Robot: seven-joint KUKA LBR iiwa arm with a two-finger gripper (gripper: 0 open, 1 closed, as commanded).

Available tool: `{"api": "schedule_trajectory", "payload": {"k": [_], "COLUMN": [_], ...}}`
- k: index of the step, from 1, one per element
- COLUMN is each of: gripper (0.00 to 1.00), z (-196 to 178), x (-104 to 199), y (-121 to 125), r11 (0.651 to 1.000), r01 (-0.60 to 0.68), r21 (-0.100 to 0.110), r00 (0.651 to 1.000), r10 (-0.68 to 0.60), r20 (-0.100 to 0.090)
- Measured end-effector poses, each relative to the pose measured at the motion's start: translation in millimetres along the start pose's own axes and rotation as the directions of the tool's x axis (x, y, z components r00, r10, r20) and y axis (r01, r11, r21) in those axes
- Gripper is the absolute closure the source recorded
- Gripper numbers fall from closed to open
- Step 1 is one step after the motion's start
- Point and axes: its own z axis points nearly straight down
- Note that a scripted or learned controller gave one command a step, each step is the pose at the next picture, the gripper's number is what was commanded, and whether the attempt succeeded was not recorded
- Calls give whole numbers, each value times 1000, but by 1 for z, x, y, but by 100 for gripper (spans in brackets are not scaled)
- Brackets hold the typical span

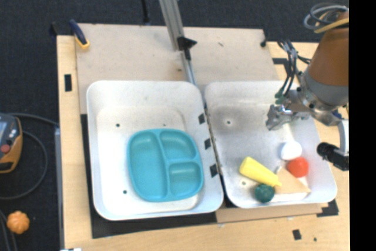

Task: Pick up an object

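- Camera view, looking down at a slant: two shallow white plastic bins with rounded corners are set side by side on a pale wooden bench (135,56), which is surrounded by dark carpet.
- The left bin (106,109) is occupied by one smooth turquoise plate (165,164), rounded and split into three compartments.
- Five small objects are clustered in the near right corner of the right bin (235,109): a yellow wedge-shaped block (257,171), a dark green ball (264,193), a white ball (290,150), a red-orange ball (298,167) and a flat tan wedge (292,185).
- The yellow block is seen touching the green ball; the white and red balls lie just beside each other, above the tan wedge.
- The grey arm with its orange band (332,62) is seen entering from the right.
- The metal gripper (281,116) is poised over the right bin, near the white ball but apart from it; nothing can be seen between its fingers, and whether they are spread or pressed together cannot be told.
- One grey metal post (167,0) is seen rising at the bench's far side.
- One small orange ball (17,221) lies off the bench at lower left.
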Motion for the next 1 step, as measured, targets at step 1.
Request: {"api": "schedule_trajectory", "payload": {"k": [1], "gripper": [100], "z": [-8], "x": [46], "y": [8], "r11": [1000], "r01": [4], "r21": [2], "r00": [1000], "r10": [-4], "r20": [-3]}}
